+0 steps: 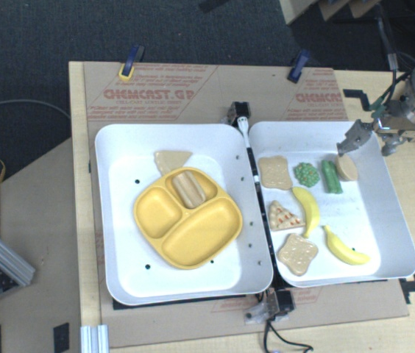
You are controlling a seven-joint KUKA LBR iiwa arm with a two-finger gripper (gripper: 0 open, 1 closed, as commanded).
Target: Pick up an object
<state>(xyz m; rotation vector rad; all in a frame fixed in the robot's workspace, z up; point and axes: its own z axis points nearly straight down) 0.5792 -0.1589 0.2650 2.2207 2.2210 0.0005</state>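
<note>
— How far along is the pick?

— Barely begun. My hand [369, 140] hangs open and holds nothing, over the right bin's [391, 219] far corner.

— And the objects?

— All loose in that bin; the tan round piece [348, 169] and green pickle [331, 176] lie nearest, just below my fingers.

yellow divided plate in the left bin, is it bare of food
No, a tan sausage-shaped piece lies in one small compartment of the yellow divided plate.
</note>
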